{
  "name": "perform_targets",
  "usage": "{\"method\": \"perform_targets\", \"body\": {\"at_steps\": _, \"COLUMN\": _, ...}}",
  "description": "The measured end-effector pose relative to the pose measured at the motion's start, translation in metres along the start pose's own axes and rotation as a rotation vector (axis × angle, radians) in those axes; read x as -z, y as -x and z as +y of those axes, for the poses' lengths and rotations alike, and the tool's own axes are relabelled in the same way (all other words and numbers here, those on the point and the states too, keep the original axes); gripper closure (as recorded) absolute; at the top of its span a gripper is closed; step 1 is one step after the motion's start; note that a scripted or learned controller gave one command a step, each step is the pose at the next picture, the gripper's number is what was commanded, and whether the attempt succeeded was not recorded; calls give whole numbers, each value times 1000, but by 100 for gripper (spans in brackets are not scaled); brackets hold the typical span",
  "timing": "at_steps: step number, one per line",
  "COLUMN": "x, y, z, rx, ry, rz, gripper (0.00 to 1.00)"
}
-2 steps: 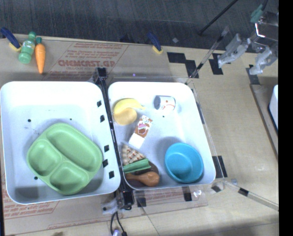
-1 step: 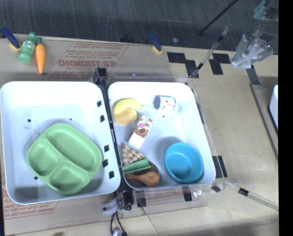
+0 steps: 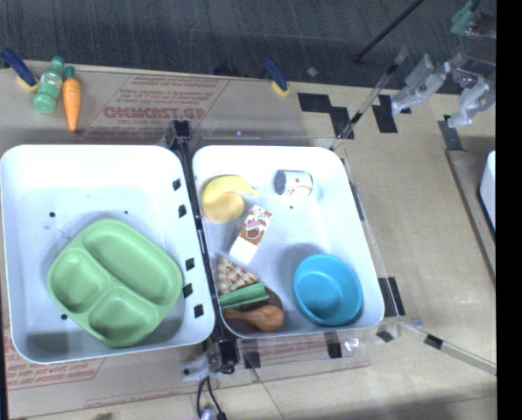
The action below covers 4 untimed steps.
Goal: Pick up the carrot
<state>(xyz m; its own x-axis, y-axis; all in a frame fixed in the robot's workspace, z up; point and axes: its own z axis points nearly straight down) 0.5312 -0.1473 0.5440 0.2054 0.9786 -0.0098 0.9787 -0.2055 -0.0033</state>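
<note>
Orange and tapered, the carrot (image 3: 72,103) lies on the table (image 3: 419,199) outside both bins, beyond the far left corner of the left bin (image 3: 20,169), point toward the bin. Its green top touches a green bottle (image 3: 47,90) just beside it, and a blue clamp (image 3: 17,68) sits near both.

The gripper (image 3: 436,90) is at the upper right of the camera view, well apart from the carrot and above the table past the right bin (image 3: 353,199). Whether it is spread or pressed together cannot be told here (the parts are small and cluttered).

Handling, as a judgement: the carrot looks like a toy, so expect it to be light, stiff and smooth, hence somewhat slippery. Its taper will tend to squeeze it out of a closing grip.

Recommended hold: across the thick upper body, just below the green top, with the closing direction square to the long axis. Avoid the thin tip. Risk: the adjacent bottle may be struck or caught on the approach.

The task is not yet begun; the whole reach across both bins remains.
</note>
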Motion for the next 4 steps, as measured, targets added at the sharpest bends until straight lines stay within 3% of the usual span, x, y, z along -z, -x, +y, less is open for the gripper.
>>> {"method": "perform_targets", "body": {"at_steps": 1, "x": -55, "y": 23, "z": -16, "rx": -436, "ry": -7, "rz": 5, "gripper": 0}}
{"method": "perform_targets", "body": {"at_steps": 2, "x": -44, "y": 23, "z": -16, "rx": -425, "ry": -10, "rz": 1, "gripper": 100}}
{"method": "perform_targets", "body": {"at_steps": 3, "x": -44, "y": 22, "z": -16, "rx": -424, "ry": -11, "rz": 1, "gripper": 0}}
{"method": "perform_targets", "body": {"at_steps": 4, "x": -34, "y": 22, "z": -15, "rx": -416, "ry": -15, "rz": -3, "gripper": 100}}
